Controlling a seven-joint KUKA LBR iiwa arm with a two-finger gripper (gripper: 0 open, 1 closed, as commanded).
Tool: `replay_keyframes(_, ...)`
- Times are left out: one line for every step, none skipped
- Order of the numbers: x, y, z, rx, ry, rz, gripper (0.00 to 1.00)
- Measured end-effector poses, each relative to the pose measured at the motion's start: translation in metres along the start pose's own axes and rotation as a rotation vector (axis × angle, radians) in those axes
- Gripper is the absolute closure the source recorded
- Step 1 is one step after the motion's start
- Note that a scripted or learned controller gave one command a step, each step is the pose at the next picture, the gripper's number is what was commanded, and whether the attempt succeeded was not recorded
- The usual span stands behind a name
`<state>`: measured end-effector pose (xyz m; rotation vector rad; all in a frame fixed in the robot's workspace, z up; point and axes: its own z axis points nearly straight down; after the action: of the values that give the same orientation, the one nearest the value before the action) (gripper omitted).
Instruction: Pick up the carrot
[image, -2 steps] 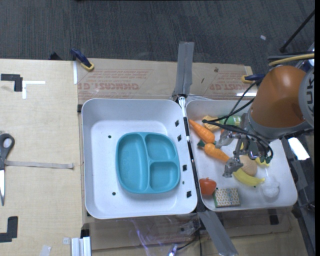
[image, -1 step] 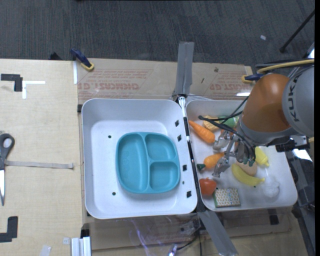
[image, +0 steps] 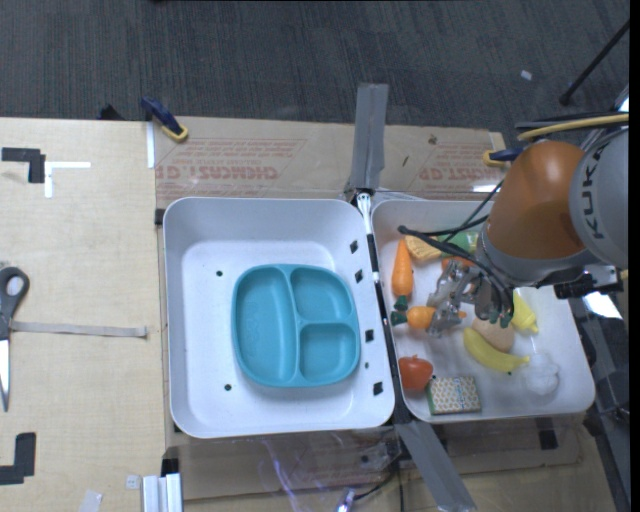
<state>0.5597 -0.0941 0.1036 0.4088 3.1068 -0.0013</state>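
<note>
From three o'clock the arm (image: 545, 205) bends down into the right bin (image: 560, 395), its gripper (image: 452, 300) low over the clutter; whether the fingers are spread cannot be told. The carrot (image: 402, 267) lies at the gripper's ten o'clock, by the bin's left wall. A banana (image: 492, 351) sits at five o'clock, a tomato (image: 415, 372) at seven. The left bin (image: 190, 330) holds a blue tray (image: 296, 325).
</note>
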Motion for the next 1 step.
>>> replay_keyframes(0.0574,0.0699,-0.0898,0.001,0.0,0.13,1.0)
